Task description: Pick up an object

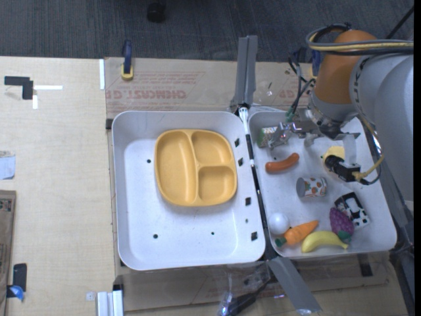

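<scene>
Two bins: left bin carries a yellow divided plate; right bin carries the loose items.
Task's things: all in the right bin. Sausage lies near that bin's left wall, toward the far end. Small cup sits near the bin's middle. White ball, carrot and banana cluster along the near edge. Purple grapes and a black-and-white toy sit toward the near right corner.
Gripper: gripper hangs over the far left corner of the right bin, above a small greenish item I cannot identify.
Jaws: too small and cluttered to read; I cannot tell whether they are released or clenched, and nothing is seen held between them.
Key relation: the sausage is the nearest clear item, just toward the near side of the gripper. Its long axis runs roughly left to right across the bin, slightly tilted, so closing across its short width looks the likely approach.
Arm pose: the arm reaches in from the right over the bin's far right corner, orange band high, wrist bent down and leftward toward the far left corner.
Step in hand: judged as positioning over a target, no lift yet.
</scene>
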`<state>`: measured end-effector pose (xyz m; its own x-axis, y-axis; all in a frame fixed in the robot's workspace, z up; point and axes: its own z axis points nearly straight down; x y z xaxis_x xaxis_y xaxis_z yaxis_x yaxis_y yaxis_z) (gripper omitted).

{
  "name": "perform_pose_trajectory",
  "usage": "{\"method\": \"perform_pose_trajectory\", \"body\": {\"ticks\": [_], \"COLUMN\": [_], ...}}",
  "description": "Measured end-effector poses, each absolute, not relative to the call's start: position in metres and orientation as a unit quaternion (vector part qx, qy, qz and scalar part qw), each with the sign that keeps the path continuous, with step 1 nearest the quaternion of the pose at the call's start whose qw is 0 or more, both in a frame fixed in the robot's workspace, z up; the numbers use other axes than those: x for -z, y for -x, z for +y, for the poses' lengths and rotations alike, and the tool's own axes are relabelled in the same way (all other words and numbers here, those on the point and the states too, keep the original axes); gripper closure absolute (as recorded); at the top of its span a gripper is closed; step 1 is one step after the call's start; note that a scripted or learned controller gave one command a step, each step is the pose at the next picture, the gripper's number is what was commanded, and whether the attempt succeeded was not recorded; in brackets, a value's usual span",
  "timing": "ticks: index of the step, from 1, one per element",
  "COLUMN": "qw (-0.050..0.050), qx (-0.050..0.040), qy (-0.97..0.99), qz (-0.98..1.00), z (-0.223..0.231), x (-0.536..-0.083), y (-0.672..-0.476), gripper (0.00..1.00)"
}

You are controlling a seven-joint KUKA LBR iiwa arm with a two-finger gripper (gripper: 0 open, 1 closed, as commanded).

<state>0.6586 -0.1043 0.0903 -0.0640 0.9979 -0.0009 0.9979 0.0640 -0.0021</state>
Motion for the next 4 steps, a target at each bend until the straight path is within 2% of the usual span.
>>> {"method": "perform_pose_trajectory", "body": {"ticks": [1,2,3,4], "qw": [0.001,0.001,0.001,0.002], "qx": [-0.0018,-0.0018,-0.0013,-0.0019], "qy": [0.685,0.685,0.659,0.661], "qz": [-0.728,-0.728,-0.752,-0.75], "z": [-0.106,-0.106,-0.102,-0.105], "x": [-0.098,-0.098,-0.09,-0.097], "y": [-0.658,-0.658,-0.625,-0.625], "gripper": [1.0,0.0,0.0,1.0]}}
